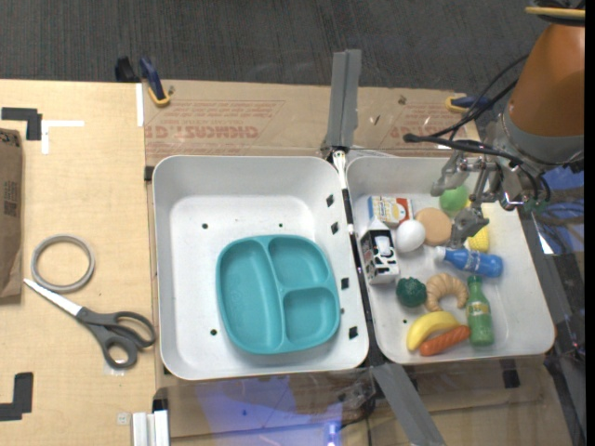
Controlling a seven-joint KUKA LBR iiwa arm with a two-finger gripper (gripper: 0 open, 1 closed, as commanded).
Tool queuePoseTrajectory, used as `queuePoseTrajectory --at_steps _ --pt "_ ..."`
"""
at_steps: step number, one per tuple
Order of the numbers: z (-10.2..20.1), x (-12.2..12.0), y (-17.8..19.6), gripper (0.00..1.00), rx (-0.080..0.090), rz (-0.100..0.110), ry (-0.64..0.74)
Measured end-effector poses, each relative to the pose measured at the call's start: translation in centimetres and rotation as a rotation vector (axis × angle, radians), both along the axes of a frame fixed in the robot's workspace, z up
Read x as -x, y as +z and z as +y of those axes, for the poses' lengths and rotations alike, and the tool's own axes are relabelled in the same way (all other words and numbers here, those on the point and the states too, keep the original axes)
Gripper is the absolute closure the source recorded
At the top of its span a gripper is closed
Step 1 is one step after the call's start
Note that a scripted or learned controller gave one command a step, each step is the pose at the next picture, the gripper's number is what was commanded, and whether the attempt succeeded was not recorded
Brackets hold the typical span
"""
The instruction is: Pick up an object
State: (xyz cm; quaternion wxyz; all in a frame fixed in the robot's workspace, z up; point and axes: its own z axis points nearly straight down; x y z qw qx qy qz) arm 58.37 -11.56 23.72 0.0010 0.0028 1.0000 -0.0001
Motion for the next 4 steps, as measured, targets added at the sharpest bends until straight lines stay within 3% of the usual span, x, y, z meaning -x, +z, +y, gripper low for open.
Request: queuePoseTrajectory --at_steps 1,2,3,4 --pt "0.5 5.4 -14.2 0.00 0.000 0.001 -0.029" --pt "-2.4 -4.8 -15.0 0.00 -0.002 0.028 -0.066" --pt "-5.2 -0.4 -14.4 0.00 0.000 -0.001 -0.172" --pt "-10.7 3.6 -14.5 0.00 0.000 -0.001 -0.152"
